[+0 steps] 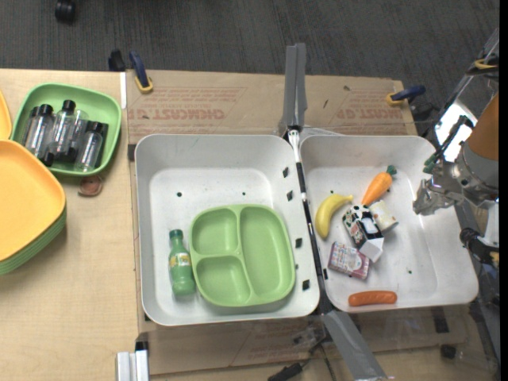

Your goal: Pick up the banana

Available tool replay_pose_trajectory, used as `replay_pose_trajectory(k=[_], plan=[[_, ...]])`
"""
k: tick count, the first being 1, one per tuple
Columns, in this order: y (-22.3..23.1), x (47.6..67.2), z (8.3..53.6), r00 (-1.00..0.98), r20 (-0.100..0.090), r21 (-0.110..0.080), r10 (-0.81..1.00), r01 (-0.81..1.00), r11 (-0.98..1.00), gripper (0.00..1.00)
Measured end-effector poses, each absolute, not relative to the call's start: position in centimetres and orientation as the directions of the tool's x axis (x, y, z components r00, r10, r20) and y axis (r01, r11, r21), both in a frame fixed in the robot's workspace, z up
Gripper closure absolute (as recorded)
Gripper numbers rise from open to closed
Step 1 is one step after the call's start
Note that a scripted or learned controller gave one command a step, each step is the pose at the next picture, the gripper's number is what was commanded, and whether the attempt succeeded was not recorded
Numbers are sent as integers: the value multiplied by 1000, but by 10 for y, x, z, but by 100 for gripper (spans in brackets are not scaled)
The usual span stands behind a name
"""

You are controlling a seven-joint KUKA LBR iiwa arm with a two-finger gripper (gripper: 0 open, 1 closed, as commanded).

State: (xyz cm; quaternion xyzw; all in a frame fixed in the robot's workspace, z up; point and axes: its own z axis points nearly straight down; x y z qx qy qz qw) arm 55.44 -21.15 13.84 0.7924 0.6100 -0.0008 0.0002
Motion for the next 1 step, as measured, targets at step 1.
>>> replay_pose_trajectory(k=[1], plan=[[-210, 610, 105, 450, -2, -2, 893, 893, -450, 100]])
